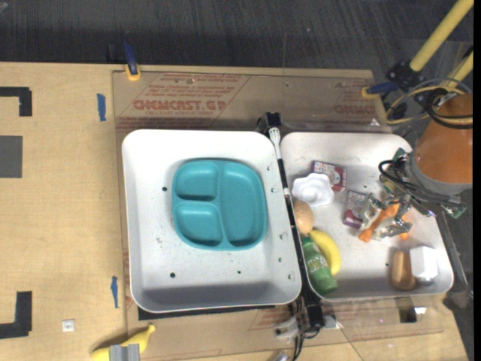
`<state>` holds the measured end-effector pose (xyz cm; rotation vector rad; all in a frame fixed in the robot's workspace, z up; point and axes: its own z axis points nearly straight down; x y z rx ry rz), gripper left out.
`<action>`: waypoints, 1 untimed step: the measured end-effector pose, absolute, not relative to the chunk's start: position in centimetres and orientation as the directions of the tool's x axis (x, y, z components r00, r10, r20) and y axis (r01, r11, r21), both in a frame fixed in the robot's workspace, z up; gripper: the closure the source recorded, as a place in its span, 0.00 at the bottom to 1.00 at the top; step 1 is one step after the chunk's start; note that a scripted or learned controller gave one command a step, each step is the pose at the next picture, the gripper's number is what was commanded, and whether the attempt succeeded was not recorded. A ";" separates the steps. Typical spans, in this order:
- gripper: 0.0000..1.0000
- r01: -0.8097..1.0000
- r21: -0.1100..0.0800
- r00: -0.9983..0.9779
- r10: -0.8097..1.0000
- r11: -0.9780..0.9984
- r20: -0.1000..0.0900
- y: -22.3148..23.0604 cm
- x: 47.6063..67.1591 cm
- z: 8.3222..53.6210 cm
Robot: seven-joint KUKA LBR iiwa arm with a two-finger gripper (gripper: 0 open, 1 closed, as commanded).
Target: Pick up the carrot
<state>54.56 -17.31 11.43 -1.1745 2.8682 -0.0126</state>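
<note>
A: Carrot (378,222) lies in the right bin (353,273), right of centre, under the gripper (392,215).
B: Grasped?
A: Cannot tell; fingers obscured. Lift remains undone.

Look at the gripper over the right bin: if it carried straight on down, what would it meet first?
Most likely the carrot, lying directly beneath the gripper in the right bin. Depth is unclear, so contact cannot be confirmed.
</note>
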 end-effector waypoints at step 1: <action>1.00 -0.694 -0.030 -0.718 -0.695 0.719 -0.048 -17.2 54.9 12.5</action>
